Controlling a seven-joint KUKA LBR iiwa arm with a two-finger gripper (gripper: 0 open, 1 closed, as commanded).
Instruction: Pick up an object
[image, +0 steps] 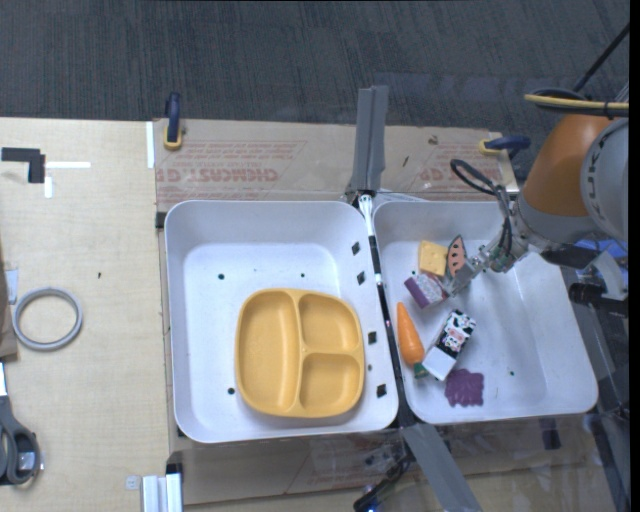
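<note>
The right bin (540, 330) holds several small toys. A yellow cheese block (432, 258) and a watermelon slice (457, 253) lie near its back left. In front of them are a purple piece (423, 290), an orange carrot (409, 333), a black-and-white milk carton (452, 342) and purple grapes (464, 388). My gripper (468, 275) reaches in from the right and sits low, just right of the watermelon slice and the purple piece, above the carton. Nothing visibly sits in it.
The left bin (200, 300) holds a yellow divided plate (300, 352). The wall between the bins (378, 300) runs just left of the carrot. A grey tape ring (45, 318) and scissors (15, 450) lie on the bench at the far left.
</note>
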